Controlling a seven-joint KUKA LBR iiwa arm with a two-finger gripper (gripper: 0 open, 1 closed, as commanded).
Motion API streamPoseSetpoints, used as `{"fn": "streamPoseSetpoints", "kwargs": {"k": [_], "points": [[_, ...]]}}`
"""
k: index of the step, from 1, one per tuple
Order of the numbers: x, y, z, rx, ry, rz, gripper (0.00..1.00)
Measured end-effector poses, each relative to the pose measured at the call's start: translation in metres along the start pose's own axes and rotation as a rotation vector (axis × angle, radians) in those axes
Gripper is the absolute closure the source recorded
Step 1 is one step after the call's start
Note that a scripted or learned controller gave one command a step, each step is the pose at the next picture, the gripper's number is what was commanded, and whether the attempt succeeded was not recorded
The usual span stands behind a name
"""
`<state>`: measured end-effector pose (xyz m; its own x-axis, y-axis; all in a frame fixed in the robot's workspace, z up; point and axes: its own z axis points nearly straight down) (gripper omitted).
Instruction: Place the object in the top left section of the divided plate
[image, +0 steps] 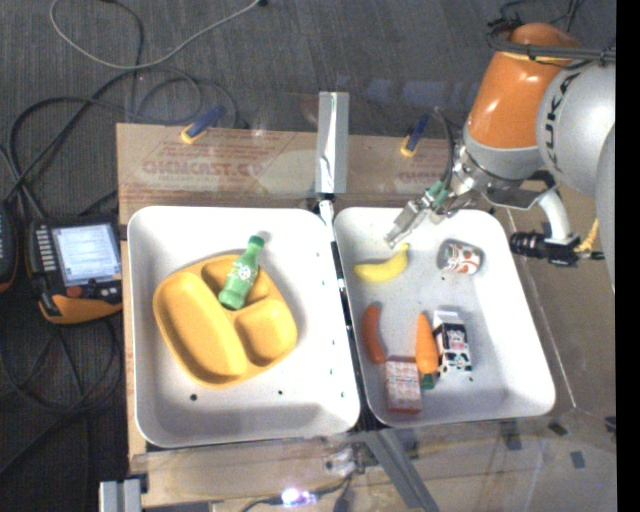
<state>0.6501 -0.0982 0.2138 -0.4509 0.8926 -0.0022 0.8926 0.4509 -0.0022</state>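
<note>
CAMERA VIEW: The gripper (398, 232) hung over the upper left corner of the right bin (520, 390), just above a banana (383, 267). Whether it was released or clenched could not be told from this slant.

The green bottle (240, 272), judged to be the task's object, lay well apart from the gripper, across the wall between the bins and to the view's left and slightly below. It rested on the yellow divided plate (190, 320) in the left bin (150, 400). With a single arm reaching in from the right, any move toward the bottle would have had to cross that centre wall leftward.

The bottle lay on its side. Its long axis ran steeply up the view, tilted a little to the right. The white cap pointed toward the bin's far edge and the arm's side, and the base pointed down toward the ridges where the plate's sections meet. Its body lay over the plate's upper small compartment. Whether the base sat across a ridge or within it could not be told.

Judged from that placing, the bottle appeared to be on the plate already, at or near the section named. A grasp, if needed, would close across the narrow body, at right angles to the long axis.
</note>
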Motion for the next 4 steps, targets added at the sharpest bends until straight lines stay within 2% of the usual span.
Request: {"fn": "streamPoseSetpoints", "kwargs": {"k": [1,2,3,4], "points": [[-0.085,-0.085,-0.016,-0.001,-0.002,0.012,0.0],[-0.085,-0.084,-0.025,-0.003,-0.002,0.012,1.0],[-0.085,-0.084,-0.025,-0.003,-0.002,0.011,0.0],[-0.085,-0.083,-0.034,-0.005,-0.002,0.011,1.0]]}}
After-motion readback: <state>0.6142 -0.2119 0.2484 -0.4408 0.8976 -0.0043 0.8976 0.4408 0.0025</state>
